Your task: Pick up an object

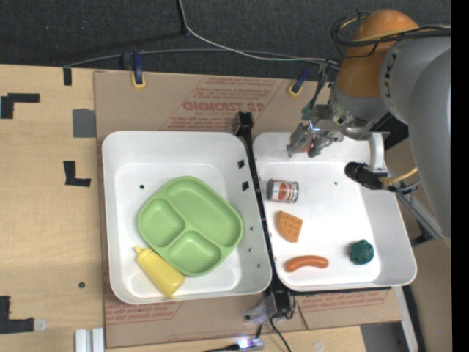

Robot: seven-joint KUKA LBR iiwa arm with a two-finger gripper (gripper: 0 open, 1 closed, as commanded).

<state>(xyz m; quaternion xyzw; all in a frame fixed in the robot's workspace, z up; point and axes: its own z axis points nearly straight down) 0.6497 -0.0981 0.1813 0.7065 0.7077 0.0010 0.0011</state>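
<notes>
Hot dog well below the tool, apart.

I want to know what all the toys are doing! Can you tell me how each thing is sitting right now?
Green divided plate: flat in the left bin, right way up.
Yellow squeeze bottle: lying on its side beside the plate.
Small can: lying on its side in the right bin.
Waffle: lying flat.
Hot dog: lying flat.
Dark green lump: resting near the bin's right side.
Gripper: above the right bin's far edge, holding nothing.
</notes>
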